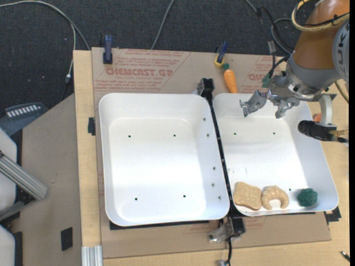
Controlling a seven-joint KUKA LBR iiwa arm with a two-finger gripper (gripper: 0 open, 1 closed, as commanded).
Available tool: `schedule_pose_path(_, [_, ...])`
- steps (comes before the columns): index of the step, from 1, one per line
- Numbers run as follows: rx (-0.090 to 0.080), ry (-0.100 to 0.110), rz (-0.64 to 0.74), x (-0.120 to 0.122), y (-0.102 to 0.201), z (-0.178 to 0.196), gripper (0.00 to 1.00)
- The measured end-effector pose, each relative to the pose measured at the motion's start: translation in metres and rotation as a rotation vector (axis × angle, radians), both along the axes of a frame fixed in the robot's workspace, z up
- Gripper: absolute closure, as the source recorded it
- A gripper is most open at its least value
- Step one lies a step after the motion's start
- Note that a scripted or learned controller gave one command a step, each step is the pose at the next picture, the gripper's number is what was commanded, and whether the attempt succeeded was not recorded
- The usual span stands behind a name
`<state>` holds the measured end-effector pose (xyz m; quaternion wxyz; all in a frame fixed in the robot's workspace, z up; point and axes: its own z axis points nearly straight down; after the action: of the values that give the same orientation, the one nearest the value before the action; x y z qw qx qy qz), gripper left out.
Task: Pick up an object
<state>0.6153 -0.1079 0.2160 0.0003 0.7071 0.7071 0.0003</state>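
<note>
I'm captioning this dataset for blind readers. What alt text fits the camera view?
A grey robot arm with its gripper hovers, jaws open, over the far end of the right bin. At that bin's near edge lie a cracker, a croissant and a green ball.

Grey arm (324, 60), orange band, yellow cable loop, grey metal two-finger tool (265, 108)

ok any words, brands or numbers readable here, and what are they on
"CHEMCAST GP" in faded red print, repeated in rows on the brown sheet behind the left bin; the smaller lines under it are too blurred to read.
More red print on the same sheet behind the right bin, too blurred to read.
</note>
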Motion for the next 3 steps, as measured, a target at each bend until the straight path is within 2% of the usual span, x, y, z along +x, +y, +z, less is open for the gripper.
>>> schedule_pose_path(1, [0.001,0.011,-0.005,-0.044,-0.049,-0.137,0.00])
schedule_pose_path(2, [0.000,0.001,-0.003,-0.068,-0.087,-0.131,0.00])
schedule_pose_path(3, [0.000,0.000,0.000,-0.067,-0.085,-0.131,0.00])
